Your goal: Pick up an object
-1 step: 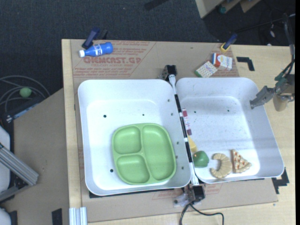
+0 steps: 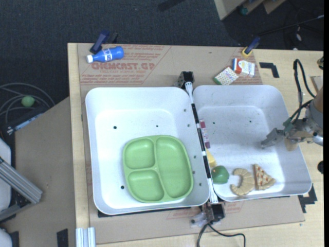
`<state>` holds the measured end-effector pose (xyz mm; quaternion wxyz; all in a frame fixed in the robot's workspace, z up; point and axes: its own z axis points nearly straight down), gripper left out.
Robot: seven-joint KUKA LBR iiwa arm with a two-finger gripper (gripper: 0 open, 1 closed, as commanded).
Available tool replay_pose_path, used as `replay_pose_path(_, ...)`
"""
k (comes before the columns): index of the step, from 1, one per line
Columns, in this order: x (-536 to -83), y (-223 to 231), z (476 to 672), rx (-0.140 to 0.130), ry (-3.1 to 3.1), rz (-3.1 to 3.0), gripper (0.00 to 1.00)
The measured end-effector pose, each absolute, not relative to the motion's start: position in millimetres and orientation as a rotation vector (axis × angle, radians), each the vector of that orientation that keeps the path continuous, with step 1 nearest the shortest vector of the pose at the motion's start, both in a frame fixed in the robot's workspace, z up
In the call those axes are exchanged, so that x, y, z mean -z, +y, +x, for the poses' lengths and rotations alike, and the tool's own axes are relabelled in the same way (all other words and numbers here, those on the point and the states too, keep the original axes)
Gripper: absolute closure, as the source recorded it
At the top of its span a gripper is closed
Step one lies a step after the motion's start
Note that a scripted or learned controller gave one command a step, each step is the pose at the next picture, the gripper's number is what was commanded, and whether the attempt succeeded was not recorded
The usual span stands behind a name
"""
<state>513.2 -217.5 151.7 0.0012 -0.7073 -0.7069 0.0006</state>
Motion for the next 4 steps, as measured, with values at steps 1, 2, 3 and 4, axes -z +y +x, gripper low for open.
replay_pose_path(1, -84.2, -182.7, 484.2, -0.001, -2.220, -2.221, 0.00)
replay_pose_path(2, -140.0, -216.5, 479.2, 0.000, -2.221, -2.225, 0.00)
replay_pose_path(3, -83.9, -194.9, 531.2, 0.000, -2.223, -2.220, 0.00)
replay_pose_path(4, -84.3, -219.8, 479.3, 0.006, -2.218, -2.211, 0.00)
